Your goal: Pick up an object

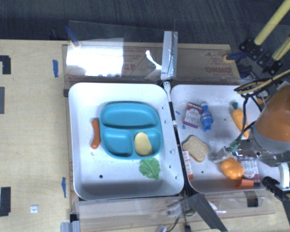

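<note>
My gripper (228, 152) reaches in from the right, low over the right bin (217, 93). It hangs just above an orange fruit (231, 168) and right of a bread slice (196, 148). The grey arm with its orange band (280, 116) hides the bin's right side. Farther back in this bin lie a red and white packet (192, 115), a small blue bottle (206, 118) and an orange carrot (238, 118). A printed packet (250, 168) sits partly under the wrist.
The left bin (82, 144) holds a blue divided plate (121, 129) with a yellow food piece (143, 143) in its front right compartment. An orange sausage (95, 133) lies left of the plate, a green leaf (150, 167) in front. Another packet (186, 162) lies along the divider.
</note>
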{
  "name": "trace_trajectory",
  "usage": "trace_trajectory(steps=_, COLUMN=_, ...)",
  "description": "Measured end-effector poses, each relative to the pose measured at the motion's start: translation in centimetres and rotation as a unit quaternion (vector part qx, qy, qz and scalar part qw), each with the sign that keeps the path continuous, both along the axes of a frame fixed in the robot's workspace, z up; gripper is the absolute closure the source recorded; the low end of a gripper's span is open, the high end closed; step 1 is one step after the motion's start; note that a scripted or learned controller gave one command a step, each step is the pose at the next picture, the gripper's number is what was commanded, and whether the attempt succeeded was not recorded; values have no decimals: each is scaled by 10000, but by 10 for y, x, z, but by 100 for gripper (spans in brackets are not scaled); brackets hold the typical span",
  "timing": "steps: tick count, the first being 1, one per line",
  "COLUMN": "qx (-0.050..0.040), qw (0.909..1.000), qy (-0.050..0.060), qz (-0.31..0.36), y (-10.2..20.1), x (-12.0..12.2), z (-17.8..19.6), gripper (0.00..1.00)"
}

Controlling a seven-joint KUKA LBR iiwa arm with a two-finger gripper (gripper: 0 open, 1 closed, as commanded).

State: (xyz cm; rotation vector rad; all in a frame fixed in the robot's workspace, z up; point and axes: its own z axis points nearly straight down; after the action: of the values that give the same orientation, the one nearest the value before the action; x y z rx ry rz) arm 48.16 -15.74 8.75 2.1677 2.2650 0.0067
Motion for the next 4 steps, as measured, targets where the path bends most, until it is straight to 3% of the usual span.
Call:
trace_trajectory(steps=1, qx=5, qw=9996, qy=28, qz=275, y=-6, x=2, z=6, gripper=0)
trace_trajectory(steps=2, qx=3, qw=9996, qy=15, qz=267, y=-6, x=3, z=16, gripper=100)
trace_trajectory(steps=3, qx=14, qw=9996, qy=2, qz=273, y=79, x=0, z=115, gripper=100)
trace_trajectory(steps=4, qx=4, qw=9968, qy=57, qz=793, y=55, x=87, z=46, gripper=100)
